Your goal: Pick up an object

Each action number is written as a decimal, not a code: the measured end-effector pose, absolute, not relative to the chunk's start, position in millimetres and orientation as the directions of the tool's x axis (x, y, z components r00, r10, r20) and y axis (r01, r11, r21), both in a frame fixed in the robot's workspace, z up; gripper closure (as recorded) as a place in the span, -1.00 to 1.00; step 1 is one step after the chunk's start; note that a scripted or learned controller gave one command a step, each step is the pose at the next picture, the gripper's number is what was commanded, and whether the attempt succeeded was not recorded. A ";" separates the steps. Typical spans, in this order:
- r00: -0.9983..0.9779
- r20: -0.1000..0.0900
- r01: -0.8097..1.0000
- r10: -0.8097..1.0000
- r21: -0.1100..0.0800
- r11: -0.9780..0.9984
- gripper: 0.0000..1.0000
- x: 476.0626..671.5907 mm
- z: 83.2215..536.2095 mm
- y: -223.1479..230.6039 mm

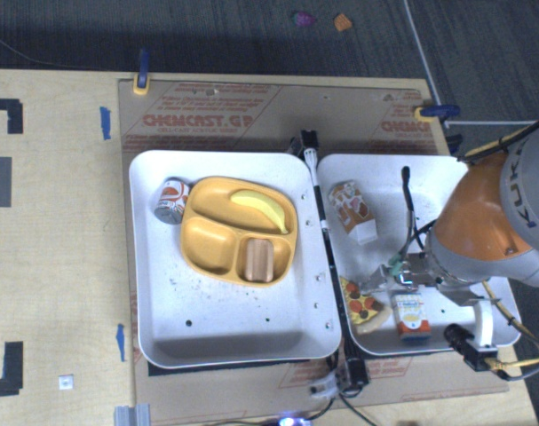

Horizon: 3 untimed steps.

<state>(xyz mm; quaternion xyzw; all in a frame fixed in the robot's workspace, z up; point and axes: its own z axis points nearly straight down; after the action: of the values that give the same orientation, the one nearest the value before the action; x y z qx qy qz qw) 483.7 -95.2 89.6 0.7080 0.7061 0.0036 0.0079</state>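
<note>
1. Brown board on a pale wooden bench (56, 264) bears two white bins side by side.
2. Inside the right bin (389, 169), a small carton (412, 316) stands near the front wall, a pizza slice (361, 307) just left of it, and a snack packet (351, 207) lies further back.
3. Above the carton, the gripper (402, 273) hangs low; whether its claw is open or closed cannot be told.
4. Over in the left bin (225, 340), a yellow divided plate (238, 229) holds a banana (260, 208) and a sausage (257, 260), with a can (170, 201) touching its left rim.

I see a pale wooden bench (56, 264) carrying a brown board (278, 114), clamped at its far corners. Two white bins sit on the board side by side, touching: left bin (162, 327), right bin (384, 171).
</note>
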 end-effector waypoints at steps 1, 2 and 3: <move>0.004 -0.007 1.000 1.000 0.017 -0.004 -1.00 483.6 89.5 -94.8; 0.003 -0.006 1.000 1.000 0.017 -0.003 -1.00 483.6 89.5 -95.1; 0.002 -0.005 1.000 1.000 0.016 -0.002 -1.00 483.6 89.5 -95.5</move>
<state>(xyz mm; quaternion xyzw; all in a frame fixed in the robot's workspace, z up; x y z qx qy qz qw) 483.6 -95.5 89.5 0.7078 0.7064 0.0041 0.0075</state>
